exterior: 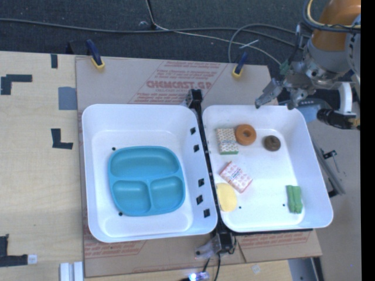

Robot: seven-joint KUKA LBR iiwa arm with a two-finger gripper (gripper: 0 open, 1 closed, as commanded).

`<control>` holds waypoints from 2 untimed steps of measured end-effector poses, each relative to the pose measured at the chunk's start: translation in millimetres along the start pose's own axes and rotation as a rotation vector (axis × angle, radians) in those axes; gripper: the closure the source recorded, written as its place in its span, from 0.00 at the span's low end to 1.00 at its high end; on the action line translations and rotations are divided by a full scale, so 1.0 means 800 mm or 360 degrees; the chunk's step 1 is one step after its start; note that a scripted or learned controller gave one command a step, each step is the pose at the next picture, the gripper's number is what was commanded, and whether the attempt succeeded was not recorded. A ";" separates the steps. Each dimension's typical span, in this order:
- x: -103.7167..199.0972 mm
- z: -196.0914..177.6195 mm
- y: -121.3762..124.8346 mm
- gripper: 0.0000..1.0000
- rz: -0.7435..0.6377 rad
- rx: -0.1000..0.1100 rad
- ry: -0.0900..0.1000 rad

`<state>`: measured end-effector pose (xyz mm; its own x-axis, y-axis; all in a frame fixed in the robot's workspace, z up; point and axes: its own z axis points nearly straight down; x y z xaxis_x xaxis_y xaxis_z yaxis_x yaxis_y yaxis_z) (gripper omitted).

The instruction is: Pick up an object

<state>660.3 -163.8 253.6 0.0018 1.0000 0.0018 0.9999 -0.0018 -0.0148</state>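
Note:
The right bin (304, 157) holds several small items: an orange-brown donut (245, 134), a dark brown donut (271, 143), a green and white packet (227, 140), a red and white packet (235, 177), a yellow lemon-like piece (226, 196) and a green block (294, 198). My gripper (276, 101) hangs over the far rim of the right bin, up and to the right of the two donuts. Its fingers are spread apart with nothing between them. It touches none of the items.
A blue divided plate (146, 179) lies in the left bin (94, 157). Black clips run along the seam between the bins (202, 168). Two clamps (94, 56) (239, 68) pin the cardboard at the back. Cables cross the dark floor behind.

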 end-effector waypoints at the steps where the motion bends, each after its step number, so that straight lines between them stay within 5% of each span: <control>1: 0.001 -0.012 0.002 0.00 -0.0006 -0.0022 -0.0004; 2: 0.004 0.068 0.003 0.00 -0.0006 -0.0015 -0.0004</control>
<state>661.6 -160.8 199.1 -0.0017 1.0000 -0.0008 1.0000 0.0017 -0.0053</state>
